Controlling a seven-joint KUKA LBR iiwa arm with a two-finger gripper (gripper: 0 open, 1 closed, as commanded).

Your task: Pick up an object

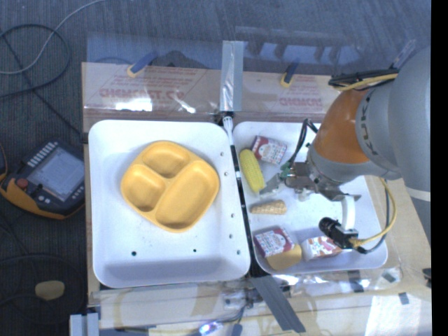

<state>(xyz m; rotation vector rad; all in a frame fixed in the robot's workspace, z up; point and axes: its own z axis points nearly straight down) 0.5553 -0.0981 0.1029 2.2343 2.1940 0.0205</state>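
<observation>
My gripper [281, 179] hangs low in the right bin [371, 208], under the orange wrist band. It is just right of a yellow corn cob [251, 170] that lies along the bin's left wall. A small pale corn piece [269, 206] lies just below the gripper. A red and white packet [269, 149] rests above it, toward the far wall. Near the front wall are another red packet [272, 241], a tan rounded item [283, 257] and a small colourful packet [320, 247]. I see nothing held.
The left bin [112, 257] holds a yellow three-compartment plate [170, 184]. A divider wall [238, 201] separates the bins. The arm's body covers the right bin's right part, and a black cable [339, 231] loops above its front corner. A handheld pendant [49, 180] lies on the floor at left.
</observation>
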